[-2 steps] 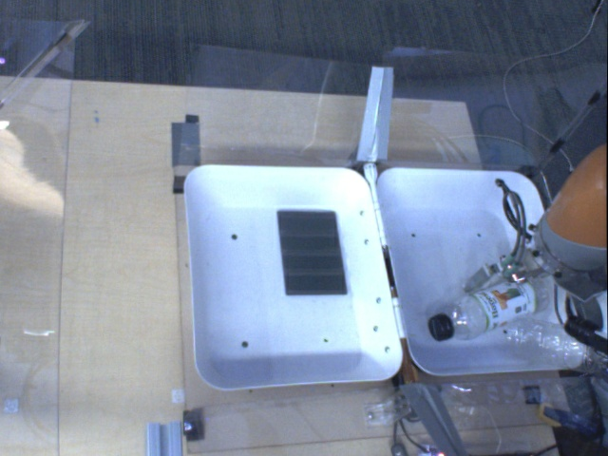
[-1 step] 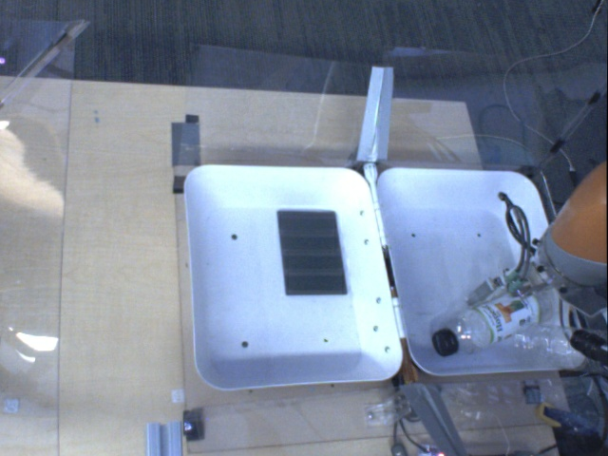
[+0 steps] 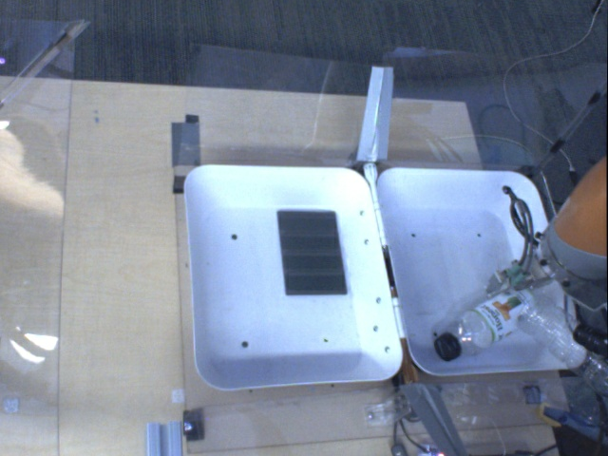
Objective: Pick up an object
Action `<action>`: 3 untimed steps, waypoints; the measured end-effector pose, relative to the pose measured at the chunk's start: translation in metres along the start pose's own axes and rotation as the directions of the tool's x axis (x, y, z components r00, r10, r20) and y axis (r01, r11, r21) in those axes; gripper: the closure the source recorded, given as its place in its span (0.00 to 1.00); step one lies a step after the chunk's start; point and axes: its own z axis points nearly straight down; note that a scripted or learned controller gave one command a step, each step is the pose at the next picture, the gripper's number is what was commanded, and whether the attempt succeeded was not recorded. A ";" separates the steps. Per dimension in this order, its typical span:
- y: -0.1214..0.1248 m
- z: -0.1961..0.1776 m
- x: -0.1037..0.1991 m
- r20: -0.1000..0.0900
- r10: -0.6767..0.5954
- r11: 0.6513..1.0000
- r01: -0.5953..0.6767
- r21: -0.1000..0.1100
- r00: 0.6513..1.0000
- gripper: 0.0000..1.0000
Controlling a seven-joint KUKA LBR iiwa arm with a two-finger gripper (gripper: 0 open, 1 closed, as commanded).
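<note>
Camera view: gripper point(image 3: 521, 275) state unclear, above bottle point(image 3: 483, 325) near right bin's point(image 3: 446, 207) front edge.

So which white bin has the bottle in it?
The right bin, beside the arm; the clear bottle lies there on its side. The left bin has a dark pad.

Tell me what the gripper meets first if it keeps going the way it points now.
Likely the clear plastic bottle lying in the right bin; the gripper sits just above its body, though depth is unclear.
</note>
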 end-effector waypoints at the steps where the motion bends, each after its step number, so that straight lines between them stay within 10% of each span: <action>1: 0.048 -0.106 0.054 -0.008 0.079 0.997 -0.079 0.020 0.997 1.00; 2: 0.100 -0.227 0.099 -0.008 0.032 0.999 -0.032 0.020 0.999 1.00; 3: 0.100 -0.227 0.099 -0.008 0.032 0.999 -0.032 0.020 0.999 0.00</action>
